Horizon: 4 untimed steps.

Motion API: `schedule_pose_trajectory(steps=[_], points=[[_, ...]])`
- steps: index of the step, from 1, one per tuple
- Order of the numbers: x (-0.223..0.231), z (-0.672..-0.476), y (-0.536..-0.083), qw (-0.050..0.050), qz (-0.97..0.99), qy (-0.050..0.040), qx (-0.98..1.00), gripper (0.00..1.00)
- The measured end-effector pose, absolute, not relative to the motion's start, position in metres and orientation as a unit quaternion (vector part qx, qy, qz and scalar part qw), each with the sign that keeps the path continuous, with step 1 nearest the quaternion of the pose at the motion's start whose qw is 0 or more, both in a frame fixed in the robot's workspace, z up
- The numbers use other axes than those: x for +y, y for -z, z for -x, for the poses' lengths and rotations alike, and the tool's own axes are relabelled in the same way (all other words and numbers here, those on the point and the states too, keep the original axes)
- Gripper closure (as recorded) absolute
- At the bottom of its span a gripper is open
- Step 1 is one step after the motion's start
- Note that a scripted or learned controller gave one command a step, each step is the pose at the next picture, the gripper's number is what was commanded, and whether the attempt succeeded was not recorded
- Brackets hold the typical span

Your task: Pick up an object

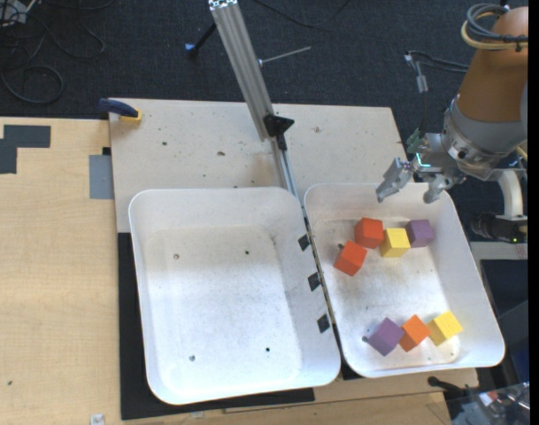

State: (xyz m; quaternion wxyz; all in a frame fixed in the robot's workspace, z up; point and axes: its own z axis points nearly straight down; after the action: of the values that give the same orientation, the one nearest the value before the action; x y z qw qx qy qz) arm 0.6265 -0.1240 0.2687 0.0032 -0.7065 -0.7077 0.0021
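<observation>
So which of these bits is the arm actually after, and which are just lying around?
Part of the job:
- gripper, above the right bin's far edge
- right bin
- its seven blocks: orange blocks, yellow blocks, purple blocks

Just lying about:
- left bin
- slanted metal rail
- blue-and-yellow clamp
- floor cables

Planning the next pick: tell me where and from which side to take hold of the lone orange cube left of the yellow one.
Grip the orange cube across two opposite flat faces, coming straight down from above. It sits turned diamond-wise and apart from the other blocks, so rotate the tool to match; its sides look free.
</observation>
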Motion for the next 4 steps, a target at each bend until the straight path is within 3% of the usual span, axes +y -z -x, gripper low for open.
schedule_pose_trajectory(steps=[1, 4], points=[[-0.124, -0.627, -0.271, 0.001, 0.706, -0.0008, -0.708, 0.00], [-0.115, -0.614, -0.110, 0.004, 0.709, -0.0023, -0.705, 0.00]])
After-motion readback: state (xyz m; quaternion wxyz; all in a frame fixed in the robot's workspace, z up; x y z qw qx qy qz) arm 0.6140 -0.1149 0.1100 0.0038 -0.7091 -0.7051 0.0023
